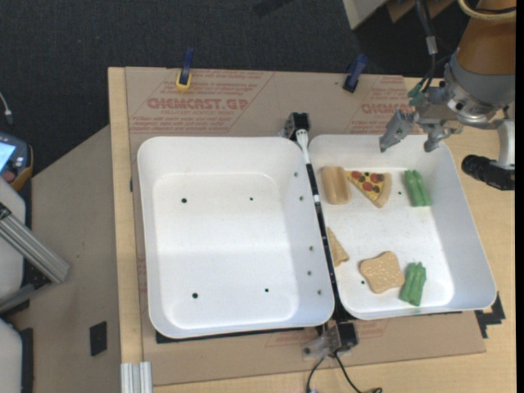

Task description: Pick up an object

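Camera view shows the hand [407,136] with its fingers spread and nothing between them, above the far edge of the right bin [467,244]. Just below it in this bin lie the pizza slice [369,186], a bread roll [333,183] and a green piece [416,187], all apart from the hand.

The surface [131,219] is covered by a brown cardboard sheet [246,97] printed with red lettering (held at its far edge by a yellow-and-blue clamp [185,70] and a blue clamp [355,72]), and two shallow white bins, left bin [151,219] and right bin [467,228], sit touching side by side.
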Controlling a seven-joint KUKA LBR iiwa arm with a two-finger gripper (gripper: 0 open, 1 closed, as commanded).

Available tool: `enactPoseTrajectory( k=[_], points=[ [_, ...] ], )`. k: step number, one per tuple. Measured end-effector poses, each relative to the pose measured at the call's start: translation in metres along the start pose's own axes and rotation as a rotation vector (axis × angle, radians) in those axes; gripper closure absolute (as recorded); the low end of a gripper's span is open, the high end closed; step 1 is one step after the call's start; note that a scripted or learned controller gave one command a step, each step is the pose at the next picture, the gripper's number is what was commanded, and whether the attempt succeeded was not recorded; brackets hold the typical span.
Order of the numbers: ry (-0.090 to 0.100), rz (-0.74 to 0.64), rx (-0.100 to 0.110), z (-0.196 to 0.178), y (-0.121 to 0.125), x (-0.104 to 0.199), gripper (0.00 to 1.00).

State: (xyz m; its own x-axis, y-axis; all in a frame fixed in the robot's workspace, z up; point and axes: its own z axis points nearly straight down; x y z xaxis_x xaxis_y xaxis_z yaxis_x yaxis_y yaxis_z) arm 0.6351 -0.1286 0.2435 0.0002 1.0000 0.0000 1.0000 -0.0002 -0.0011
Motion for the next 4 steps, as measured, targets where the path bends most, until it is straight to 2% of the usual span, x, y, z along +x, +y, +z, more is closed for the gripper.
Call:
enactPoseTrajectory(
  k=[1,2,3,4],
  points=[
    [-0.001,-0.002,-0.008,-0.045,-0.009,0.014,0.0],
    [-0.001,0.0,-0.006,-0.075,-0.027,0.013,0.0],
    [0.001,0.001,0.001,-0.074,-0.05,0.003,0.0],
    [-0.001,-0.004,-0.01,-0.129,-0.066,0.032,0.0]
  ],
)
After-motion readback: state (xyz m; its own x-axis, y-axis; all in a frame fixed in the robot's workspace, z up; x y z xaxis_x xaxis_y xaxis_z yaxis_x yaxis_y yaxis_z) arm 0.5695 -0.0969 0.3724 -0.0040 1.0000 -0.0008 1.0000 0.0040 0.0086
